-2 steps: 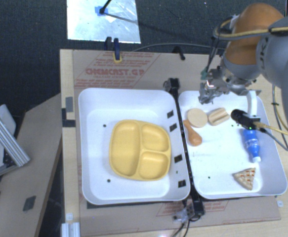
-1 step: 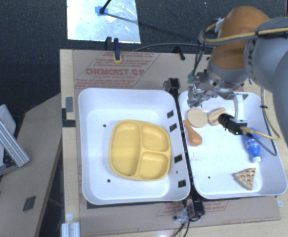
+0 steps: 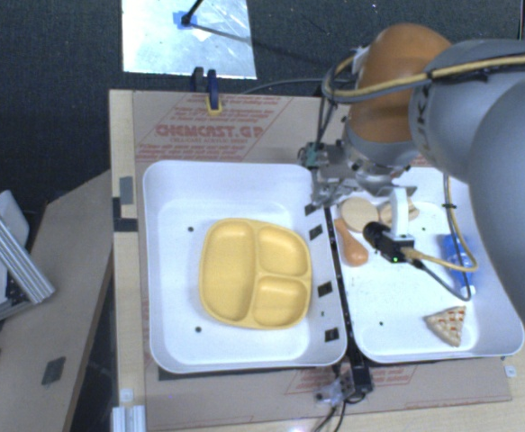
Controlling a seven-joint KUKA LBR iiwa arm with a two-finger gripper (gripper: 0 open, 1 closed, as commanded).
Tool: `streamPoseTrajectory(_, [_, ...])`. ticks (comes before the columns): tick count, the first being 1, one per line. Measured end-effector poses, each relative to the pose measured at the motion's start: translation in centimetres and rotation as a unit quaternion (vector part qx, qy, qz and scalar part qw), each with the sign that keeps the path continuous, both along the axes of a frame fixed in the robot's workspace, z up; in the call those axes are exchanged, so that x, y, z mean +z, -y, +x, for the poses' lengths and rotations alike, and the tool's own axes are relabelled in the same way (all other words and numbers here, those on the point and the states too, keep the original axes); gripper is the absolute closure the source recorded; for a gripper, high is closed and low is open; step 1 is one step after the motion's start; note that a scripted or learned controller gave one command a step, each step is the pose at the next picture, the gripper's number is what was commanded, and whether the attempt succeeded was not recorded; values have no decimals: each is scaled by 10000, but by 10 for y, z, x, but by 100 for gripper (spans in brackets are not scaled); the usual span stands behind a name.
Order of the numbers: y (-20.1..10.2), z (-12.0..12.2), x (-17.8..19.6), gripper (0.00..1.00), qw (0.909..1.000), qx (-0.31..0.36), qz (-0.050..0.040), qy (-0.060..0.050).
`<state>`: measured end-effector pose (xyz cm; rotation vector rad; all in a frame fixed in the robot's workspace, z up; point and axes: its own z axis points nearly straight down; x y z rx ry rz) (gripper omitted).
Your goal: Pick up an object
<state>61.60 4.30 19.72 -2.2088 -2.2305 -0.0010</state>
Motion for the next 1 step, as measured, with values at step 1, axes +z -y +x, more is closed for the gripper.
streamPoseTrajectory(1, [-50,-16,18,100,10000,1,2,15])
